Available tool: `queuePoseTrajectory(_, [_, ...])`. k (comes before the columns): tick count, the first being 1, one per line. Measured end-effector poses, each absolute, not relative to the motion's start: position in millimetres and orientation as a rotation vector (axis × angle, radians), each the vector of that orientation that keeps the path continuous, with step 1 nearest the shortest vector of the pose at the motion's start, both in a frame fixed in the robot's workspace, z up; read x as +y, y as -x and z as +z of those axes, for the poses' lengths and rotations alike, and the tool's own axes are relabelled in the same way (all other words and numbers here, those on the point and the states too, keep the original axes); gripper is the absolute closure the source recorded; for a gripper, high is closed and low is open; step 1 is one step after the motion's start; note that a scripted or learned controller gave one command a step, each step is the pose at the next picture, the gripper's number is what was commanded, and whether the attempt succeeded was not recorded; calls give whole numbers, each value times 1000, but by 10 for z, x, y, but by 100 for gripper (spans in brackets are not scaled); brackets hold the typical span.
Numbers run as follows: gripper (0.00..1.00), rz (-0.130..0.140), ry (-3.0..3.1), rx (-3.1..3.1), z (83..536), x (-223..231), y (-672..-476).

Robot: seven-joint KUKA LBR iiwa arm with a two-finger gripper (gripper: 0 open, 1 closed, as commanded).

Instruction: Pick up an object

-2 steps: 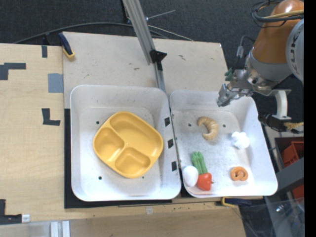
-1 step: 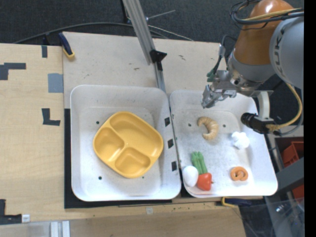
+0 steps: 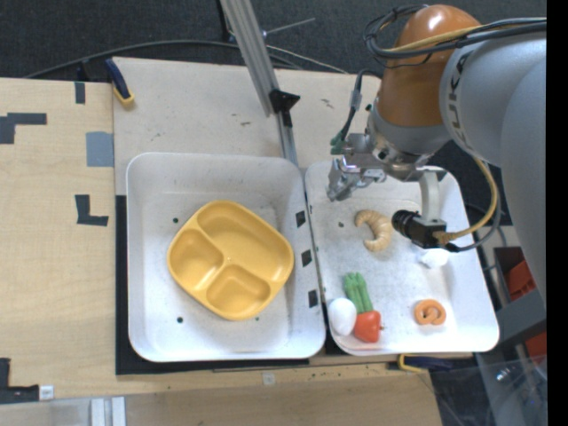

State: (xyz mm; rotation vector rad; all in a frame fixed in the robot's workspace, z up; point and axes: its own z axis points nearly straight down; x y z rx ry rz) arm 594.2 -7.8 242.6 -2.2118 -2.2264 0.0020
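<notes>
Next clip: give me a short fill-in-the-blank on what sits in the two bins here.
1. The yellow divided plate lies in the ____ bin.
2. The croissant lies in the ____ bin.
3. The white egg touches a ____ vegetable toy with a green stalk.
4. The gripper hangs over the right bin's ____ corner.

Missing words: left; right; red; top-left

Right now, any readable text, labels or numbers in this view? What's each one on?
"KU": large dark letters on the grey arm link, running vertically beside the orange band; the rest of the word is cut off by the link's curve.
Yellow divided plate, both white bins and the toy food: no text or labels can be made out.
</notes>
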Motion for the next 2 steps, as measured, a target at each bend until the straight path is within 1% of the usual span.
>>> queuePoseTrajectory(1, [100,3,2211,-2227,2331,501,-5942])
queuePoseTrajectory(2, [100,4,2212,-2226,2212,980,-5844])
